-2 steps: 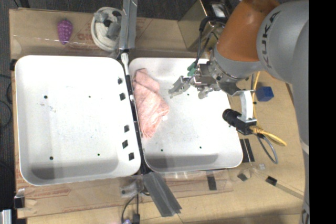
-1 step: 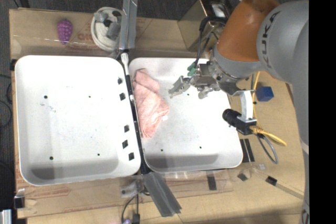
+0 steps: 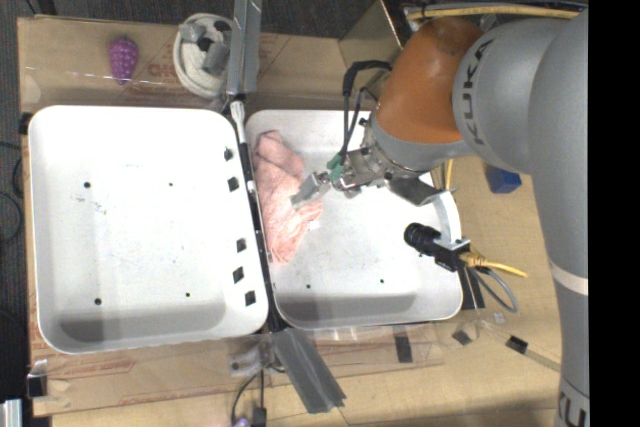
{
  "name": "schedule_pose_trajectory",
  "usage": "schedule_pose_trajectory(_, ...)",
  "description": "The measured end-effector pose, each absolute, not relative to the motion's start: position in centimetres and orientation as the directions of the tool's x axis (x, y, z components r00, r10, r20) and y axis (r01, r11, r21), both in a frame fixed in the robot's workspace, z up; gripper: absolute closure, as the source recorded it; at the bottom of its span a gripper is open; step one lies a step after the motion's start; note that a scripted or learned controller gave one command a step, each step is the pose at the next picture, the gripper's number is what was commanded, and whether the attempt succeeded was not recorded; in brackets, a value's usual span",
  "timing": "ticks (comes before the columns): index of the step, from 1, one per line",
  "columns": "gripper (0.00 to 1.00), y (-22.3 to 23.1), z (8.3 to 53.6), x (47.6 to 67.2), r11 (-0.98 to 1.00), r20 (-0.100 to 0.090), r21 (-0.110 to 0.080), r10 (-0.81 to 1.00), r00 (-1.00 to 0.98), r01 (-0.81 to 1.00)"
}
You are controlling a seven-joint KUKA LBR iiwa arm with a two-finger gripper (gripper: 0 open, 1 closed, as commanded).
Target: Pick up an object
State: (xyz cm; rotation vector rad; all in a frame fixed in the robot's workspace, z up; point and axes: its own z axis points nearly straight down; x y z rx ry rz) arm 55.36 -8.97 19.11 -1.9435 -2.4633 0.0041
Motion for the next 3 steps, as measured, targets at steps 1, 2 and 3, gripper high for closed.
schedule_pose_trajectory(1, 0.00, -11.0, 9.5, 57.5, 0.285, 0.001, -0.002, 0.959, -0.285, 0.959)
schedule_pose_trajectory(2, 1.00, -11.1, 10.5, 57.5, 0.288, 0.001, -0.004, 0.958, -0.288, 0.958)
schedule_pose_trajectory(3, 1.00, -2.8, 19.2, 64.4, 0.208, 0.000, -0.003, 0.978, -0.208, 0.978)
